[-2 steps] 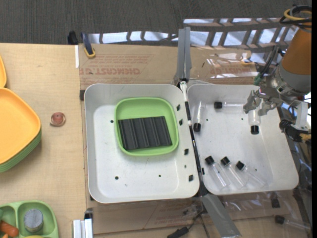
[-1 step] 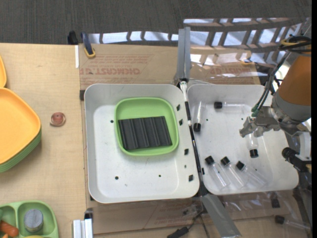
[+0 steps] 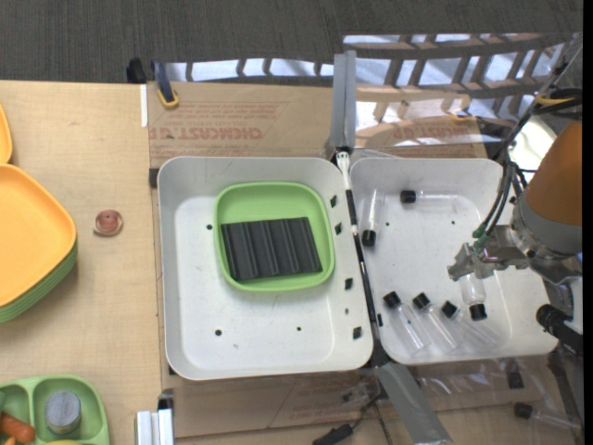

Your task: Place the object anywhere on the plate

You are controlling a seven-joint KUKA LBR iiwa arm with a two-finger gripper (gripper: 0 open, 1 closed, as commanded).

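The end effector, its grip state impossible to tell, hovers over clear plastic black-capped vials lying just below it; the green square plate sits well to its left.

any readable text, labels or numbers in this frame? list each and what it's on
"CHEMCOSTA" or close to it, red print, upside down and blurred, so the spelling is unsure: on the cardboard sheet behind the left bin.
Smaller red print beside and under that word on the same sheet: too blurred to read.
Green plate, black ridged block, capped vials in the right bin, gripper: no readable text.
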